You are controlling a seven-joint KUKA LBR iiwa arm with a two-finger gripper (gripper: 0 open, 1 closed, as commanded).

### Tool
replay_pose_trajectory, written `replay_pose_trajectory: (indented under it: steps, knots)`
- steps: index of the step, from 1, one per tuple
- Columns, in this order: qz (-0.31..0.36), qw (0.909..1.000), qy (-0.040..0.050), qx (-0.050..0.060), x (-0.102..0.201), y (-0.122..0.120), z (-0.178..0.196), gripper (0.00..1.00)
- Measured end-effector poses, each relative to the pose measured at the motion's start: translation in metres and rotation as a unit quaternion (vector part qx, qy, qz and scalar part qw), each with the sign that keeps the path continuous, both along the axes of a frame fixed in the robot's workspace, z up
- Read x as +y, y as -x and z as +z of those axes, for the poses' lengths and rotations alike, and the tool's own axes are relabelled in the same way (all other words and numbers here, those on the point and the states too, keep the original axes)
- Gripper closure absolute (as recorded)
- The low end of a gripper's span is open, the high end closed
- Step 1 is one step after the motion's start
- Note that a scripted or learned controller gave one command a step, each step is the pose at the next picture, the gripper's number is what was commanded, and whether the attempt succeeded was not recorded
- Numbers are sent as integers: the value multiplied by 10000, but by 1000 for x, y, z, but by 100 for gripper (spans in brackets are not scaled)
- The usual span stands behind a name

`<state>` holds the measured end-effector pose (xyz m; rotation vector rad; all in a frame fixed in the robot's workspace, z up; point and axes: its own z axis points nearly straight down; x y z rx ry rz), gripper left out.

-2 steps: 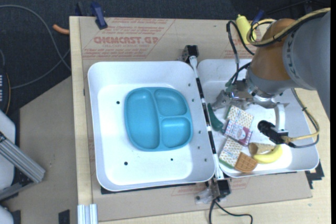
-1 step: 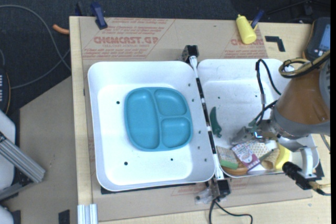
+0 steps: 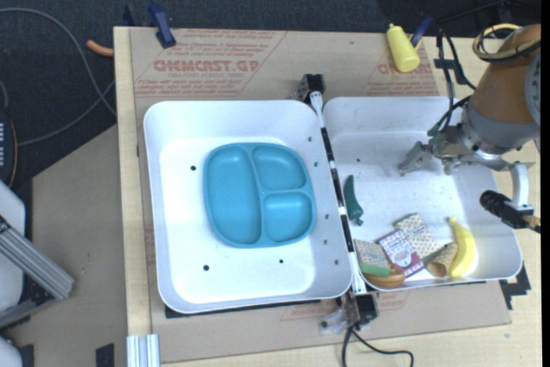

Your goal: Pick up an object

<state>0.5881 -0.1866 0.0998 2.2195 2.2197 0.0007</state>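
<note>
The right bin (image 3: pixel 378 109) holds a small green tool-shaped piece (image 3: pixel 351 198) near its left wall. In its front corner lie a yellow banana (image 3: pixel 464 248), a waffle cone (image 3: pixel 438 259), two small printed packets (image 3: pixel 401 246) and a hot-dog-like toy (image 3: pixel 384 275). My gripper (image 3: pixel 427 166) hangs over the bin's bare back half, its two fingers spread and pointing down with nothing between them. It is above and to the right of the green piece, well back from the banana pile.
The left bin (image 3: pixel 172 185) carries a blue divided plate (image 3: pixel 258 193) in its middle. A yellow clamp (image 3: pixel 401 47) and a blue clamp (image 3: pixel 161 24) sit on the board's back edge. Cables run behind the arm at the right.
</note>
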Motion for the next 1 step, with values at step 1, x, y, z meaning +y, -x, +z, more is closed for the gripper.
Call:
replay_pose_trajectory:
  steps: [1]
  knots:
    - [-10, 10000, -6, 21, -23, 110, -16, 0]
